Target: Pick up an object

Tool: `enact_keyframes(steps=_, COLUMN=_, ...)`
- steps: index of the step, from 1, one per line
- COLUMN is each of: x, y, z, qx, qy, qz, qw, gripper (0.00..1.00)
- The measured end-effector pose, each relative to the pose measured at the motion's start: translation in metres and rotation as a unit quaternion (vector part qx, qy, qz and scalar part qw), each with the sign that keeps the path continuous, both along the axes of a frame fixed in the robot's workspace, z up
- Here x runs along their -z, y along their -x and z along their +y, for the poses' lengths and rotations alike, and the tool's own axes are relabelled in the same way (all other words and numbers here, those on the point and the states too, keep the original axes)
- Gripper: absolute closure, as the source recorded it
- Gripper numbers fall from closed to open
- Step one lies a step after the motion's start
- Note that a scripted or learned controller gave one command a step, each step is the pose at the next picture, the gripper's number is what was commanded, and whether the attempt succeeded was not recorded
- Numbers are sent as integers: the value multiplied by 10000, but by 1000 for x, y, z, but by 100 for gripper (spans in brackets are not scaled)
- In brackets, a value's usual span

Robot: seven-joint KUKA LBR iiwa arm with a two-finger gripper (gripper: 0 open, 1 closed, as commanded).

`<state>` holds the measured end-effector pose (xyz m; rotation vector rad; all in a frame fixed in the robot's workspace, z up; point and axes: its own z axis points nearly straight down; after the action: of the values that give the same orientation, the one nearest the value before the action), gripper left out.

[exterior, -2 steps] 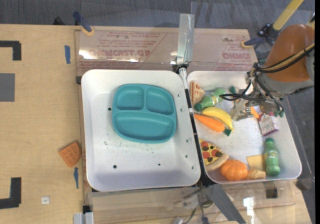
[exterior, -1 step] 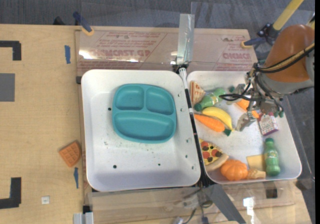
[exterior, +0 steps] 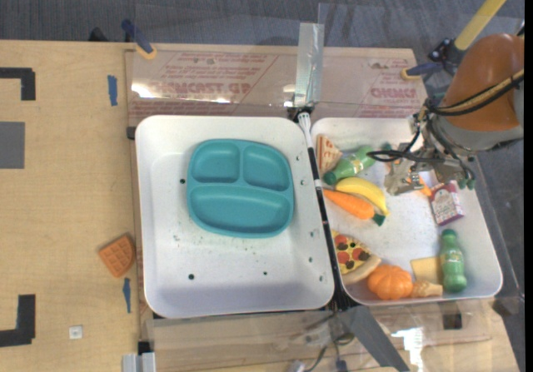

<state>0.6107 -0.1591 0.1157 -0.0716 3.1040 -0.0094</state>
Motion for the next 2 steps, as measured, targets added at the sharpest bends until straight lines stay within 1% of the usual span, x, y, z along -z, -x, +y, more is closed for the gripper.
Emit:
enact_keyframes(steps=1, x=-151, y=-39, z=-45, qx=244, qy=-3, qz=81, qw=9997, gripper=100)
enact_keyframes(steps=2, x=-144, y=-37, z=-44, qx=240, qy=-24, qz=138, qw=9996, gripper=0)
